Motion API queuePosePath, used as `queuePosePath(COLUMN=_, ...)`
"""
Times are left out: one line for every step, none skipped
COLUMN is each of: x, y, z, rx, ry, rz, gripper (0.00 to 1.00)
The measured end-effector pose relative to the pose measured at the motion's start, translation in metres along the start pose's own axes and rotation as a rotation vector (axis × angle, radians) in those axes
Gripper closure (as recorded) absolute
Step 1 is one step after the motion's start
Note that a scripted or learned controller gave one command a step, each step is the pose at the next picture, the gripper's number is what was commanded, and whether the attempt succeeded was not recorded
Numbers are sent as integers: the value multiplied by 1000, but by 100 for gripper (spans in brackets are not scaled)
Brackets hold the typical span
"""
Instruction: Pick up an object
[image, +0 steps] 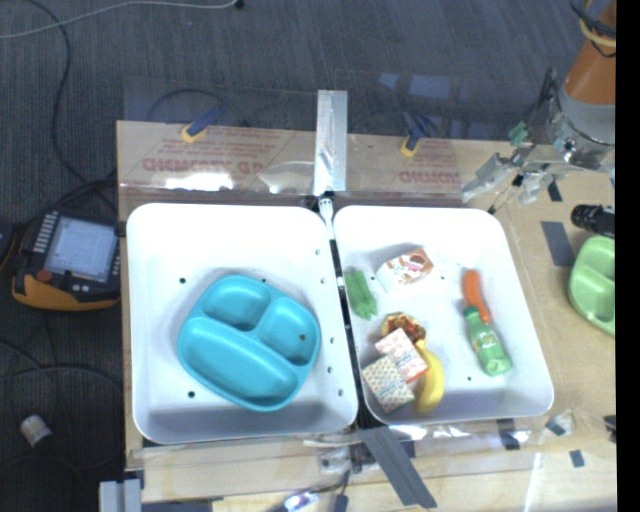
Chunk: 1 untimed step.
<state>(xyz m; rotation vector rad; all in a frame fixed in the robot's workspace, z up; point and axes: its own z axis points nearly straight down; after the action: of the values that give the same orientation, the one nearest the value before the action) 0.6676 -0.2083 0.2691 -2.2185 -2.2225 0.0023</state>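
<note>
Grey claw (510, 178) blurred, arm (590, 70) cropped

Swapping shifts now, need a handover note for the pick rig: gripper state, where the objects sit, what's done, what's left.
Gripper: up beyond the right bin's far right corner, outside the bin, nothing between its fingers; open or shut can't be judged from the camera view.
Right bin: green bottle and carrot on the right side, banana with small boxes near the front, round white packet at the back, green piece by the divider.
Left bin: blue divided tray.
Done: nothing picked yet.
Left: descend into a bin, grasp one object, lift it.
</note>
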Motion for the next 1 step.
queuePosePath(x=-15, y=-58, z=137, rx=-1, ry=0, rz=-390, gripper=0)
